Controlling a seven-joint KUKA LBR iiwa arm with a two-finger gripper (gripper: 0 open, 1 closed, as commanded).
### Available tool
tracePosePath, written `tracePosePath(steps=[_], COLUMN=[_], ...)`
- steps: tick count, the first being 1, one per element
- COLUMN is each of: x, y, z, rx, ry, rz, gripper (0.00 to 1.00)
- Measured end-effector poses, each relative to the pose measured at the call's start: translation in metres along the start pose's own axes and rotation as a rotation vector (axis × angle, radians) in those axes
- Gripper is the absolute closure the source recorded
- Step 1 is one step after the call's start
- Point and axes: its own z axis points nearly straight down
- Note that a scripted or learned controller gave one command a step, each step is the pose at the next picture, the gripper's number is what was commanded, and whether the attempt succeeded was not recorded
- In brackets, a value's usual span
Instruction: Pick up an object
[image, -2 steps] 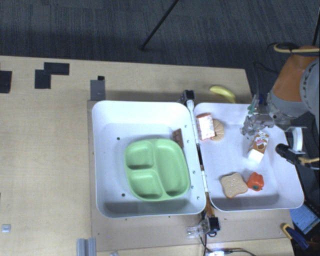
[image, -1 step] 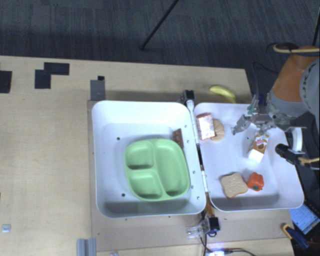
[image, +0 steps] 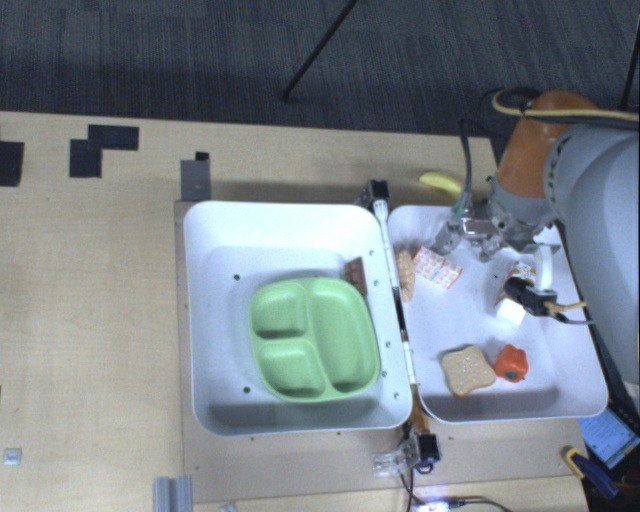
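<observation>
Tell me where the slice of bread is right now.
The slice of bread lies in the right bin, near its front edge, just left of the orange toy.

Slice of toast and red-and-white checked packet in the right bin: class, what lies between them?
In the camera view, bare white bin floor lies between the checked packet and the toast.

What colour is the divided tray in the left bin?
Light green, plain with no pattern: the divided tray sits in the left bin, clearest in the camera view.
</observation>
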Motion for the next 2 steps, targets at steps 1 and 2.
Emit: tracePosePath(steps=[1,2], x=[-0.0002,0.0000], y=[0.0018,0.0016], z=[-0.0125,-0.0122], rx=[-0.005,-0.004], ry=[-0.002,-0.002], rz=[-0.006,-0.007], gripper=[1.00,0.00])
